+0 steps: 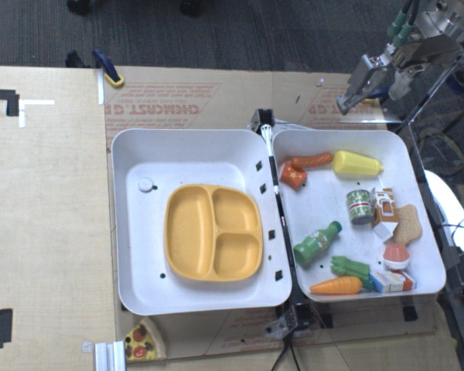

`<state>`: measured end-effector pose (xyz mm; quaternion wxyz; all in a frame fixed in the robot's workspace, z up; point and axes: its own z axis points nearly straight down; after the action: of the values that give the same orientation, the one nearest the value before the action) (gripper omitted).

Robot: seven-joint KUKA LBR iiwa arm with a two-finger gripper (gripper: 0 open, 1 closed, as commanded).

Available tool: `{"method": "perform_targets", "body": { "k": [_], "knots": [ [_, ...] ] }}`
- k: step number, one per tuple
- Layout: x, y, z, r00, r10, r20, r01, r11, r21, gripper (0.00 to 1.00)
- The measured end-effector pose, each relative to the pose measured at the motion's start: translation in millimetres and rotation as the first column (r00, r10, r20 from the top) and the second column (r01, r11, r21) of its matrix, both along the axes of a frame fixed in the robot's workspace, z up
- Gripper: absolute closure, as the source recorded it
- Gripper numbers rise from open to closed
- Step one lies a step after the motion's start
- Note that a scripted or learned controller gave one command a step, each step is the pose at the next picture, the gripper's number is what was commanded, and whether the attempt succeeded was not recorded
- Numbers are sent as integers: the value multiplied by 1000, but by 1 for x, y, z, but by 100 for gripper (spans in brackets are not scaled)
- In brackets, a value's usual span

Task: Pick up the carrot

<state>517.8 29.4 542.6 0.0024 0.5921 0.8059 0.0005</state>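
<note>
carrot [336, 286] one, front of right bin [417, 178], gripper [356, 95] beyond that bin, claw state unreadable, two bins

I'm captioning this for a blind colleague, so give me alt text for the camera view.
A carrot lies at the near edge of the right white bin, among toy foods including a green bottle and a yellow corn cob. The gripper hangs above the bench beyond that bin's far edge. The left bin holds a yellow divided plate.

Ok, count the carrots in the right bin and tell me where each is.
1. The carrot lies along the right bin's near edge, beside the green leafy piece. None looks hidden.
</note>
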Motion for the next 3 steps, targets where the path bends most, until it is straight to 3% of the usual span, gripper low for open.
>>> {"method": "perform_targets", "body": {
  "k": [1,2,3],
  "knots": [
    [-39,56,-217,998,-55,-7,55,999,0,0],
    [-40,120,-307,905,-426,-8,426,905,-2,0],
    [-40,116,-442,756,-655,-6,655,756,-1,0]
  ]
}}
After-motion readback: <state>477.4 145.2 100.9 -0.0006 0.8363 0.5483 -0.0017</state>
